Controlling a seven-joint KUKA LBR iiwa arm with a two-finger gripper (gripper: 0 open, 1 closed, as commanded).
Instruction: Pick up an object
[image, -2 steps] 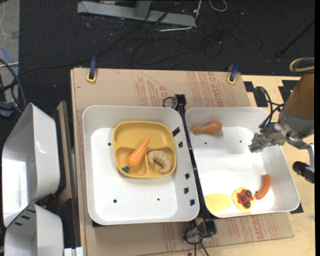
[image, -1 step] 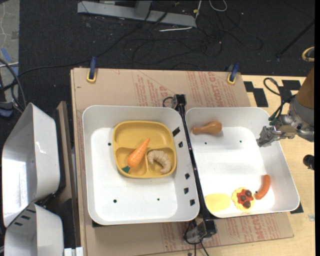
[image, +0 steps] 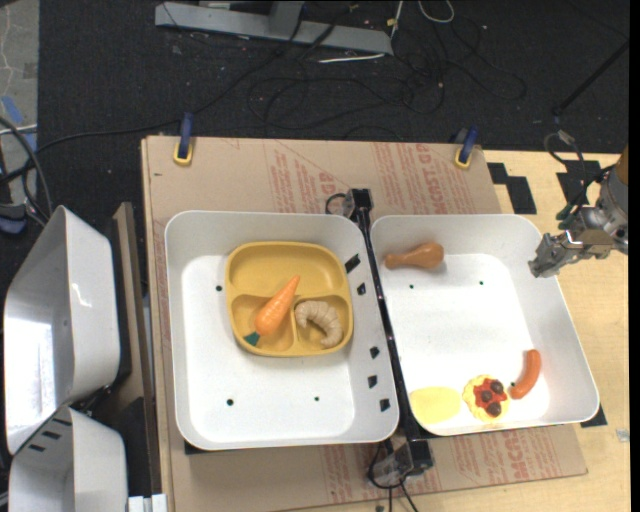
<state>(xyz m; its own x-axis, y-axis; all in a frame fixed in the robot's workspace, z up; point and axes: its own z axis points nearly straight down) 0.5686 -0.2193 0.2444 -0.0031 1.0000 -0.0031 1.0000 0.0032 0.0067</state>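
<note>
End effector (image: 553, 256) at right bin's (image: 455, 232) right rim, finger state unclear, holding nothing visible. Nearest pick: sausage (image: 526, 374) in that bin's near-right corner; best approached from above, centred, w/ fingers across its width.

Red lettering is printed across the brown cardboard sheet (image: 420, 180) that lies under my two bins, running along its far strip and again along its near edge. From here the letters stand upside down and blurred, so I cannot make out any word.
</note>
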